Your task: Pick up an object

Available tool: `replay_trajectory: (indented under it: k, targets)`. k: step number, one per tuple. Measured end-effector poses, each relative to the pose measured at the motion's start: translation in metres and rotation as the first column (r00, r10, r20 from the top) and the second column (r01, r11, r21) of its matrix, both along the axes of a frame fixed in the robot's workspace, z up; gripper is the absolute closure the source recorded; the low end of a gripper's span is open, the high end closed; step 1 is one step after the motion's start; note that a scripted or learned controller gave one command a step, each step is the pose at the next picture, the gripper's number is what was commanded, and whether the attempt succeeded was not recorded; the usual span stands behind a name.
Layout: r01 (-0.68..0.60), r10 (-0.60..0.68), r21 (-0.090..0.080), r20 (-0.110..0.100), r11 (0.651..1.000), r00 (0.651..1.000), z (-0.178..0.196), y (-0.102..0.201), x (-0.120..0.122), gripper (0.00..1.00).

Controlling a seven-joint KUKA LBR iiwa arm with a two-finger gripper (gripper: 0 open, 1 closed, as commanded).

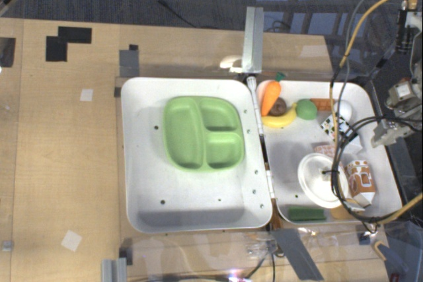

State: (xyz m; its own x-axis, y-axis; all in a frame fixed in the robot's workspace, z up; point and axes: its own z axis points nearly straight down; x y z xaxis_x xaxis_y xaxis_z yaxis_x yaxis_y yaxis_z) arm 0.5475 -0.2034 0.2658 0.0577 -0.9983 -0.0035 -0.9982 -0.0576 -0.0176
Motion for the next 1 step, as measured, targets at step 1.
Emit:
replay_trajectory:
  k: [1]
  targets:
    - [-0.204, 0.204, -0.004, -0.013, 0.979, 0.979, -0.0344, 0.006, -0.0595, 1.0]
